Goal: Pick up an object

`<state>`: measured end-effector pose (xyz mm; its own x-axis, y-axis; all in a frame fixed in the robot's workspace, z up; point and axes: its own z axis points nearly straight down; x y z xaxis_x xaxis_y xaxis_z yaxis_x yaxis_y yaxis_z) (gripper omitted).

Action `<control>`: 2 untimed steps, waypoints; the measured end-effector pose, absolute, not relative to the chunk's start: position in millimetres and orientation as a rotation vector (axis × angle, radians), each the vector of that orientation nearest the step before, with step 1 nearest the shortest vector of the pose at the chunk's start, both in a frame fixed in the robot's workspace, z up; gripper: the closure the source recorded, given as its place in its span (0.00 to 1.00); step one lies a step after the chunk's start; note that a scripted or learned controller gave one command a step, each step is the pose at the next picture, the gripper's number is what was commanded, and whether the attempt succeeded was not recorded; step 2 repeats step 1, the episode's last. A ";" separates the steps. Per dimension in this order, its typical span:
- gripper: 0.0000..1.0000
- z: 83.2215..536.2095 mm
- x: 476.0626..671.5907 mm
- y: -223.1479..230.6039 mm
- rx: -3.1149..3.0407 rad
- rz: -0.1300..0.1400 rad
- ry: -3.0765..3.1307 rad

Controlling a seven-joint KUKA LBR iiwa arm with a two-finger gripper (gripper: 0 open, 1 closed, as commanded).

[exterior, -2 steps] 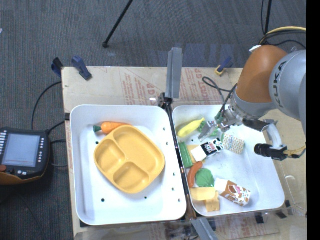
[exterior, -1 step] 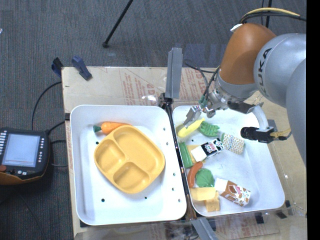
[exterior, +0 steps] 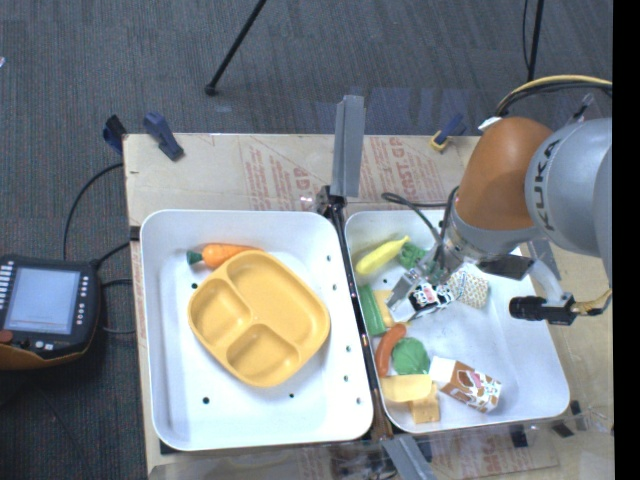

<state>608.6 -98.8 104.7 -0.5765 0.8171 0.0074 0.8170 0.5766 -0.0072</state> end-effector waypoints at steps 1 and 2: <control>0.00 92.2 641.6 -92.1 -1.266 0.004 -2.867; 0.00 92.2 641.6 -92.1 -1.266 0.004 -2.867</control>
